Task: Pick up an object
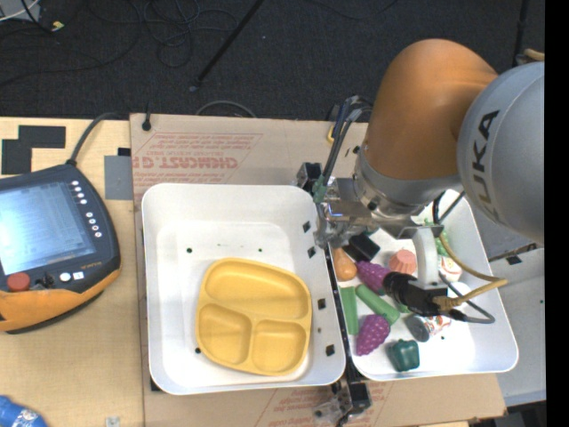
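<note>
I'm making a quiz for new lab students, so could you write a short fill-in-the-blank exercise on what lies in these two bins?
1. The yellow plastic divided tray lies in the ____ shallow white bin.
2. That tray has ____ compartments.
3. The small green toy pepper lies in the right shallow white bin, near the edge that is ____ to the camera.
4. The bunch of toy grapes beside the pepper is ____ in colour.

Missing words: left; three; nearest; purple
</note>
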{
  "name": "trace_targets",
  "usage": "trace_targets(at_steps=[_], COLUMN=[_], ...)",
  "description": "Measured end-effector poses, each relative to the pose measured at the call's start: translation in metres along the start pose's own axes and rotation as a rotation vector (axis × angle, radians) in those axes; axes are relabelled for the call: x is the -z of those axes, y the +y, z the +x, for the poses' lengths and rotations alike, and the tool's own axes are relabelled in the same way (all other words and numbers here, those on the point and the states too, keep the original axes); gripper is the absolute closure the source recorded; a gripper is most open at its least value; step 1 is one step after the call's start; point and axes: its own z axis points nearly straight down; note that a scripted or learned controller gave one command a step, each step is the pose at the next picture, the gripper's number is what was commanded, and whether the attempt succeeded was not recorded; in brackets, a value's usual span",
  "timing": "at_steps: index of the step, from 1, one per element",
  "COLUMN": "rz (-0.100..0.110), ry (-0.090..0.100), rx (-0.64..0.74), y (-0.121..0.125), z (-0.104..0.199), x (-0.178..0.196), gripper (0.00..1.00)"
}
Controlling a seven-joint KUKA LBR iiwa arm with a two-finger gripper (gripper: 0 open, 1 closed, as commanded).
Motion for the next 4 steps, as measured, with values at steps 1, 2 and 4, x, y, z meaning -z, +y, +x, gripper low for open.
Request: trace_targets(at_steps=[1,2,4], rz=[-0.01,0.02,0.015], ry=[-0.005,-0.009,-0.008], rx=[-0.014,-0.014,-0.003], y=[0.004,0.03,0.031], z=[-0.026,-0.036,-0.033], x=[0.161,0.051,0.076], gripper=[1.0,1.0,1.0])
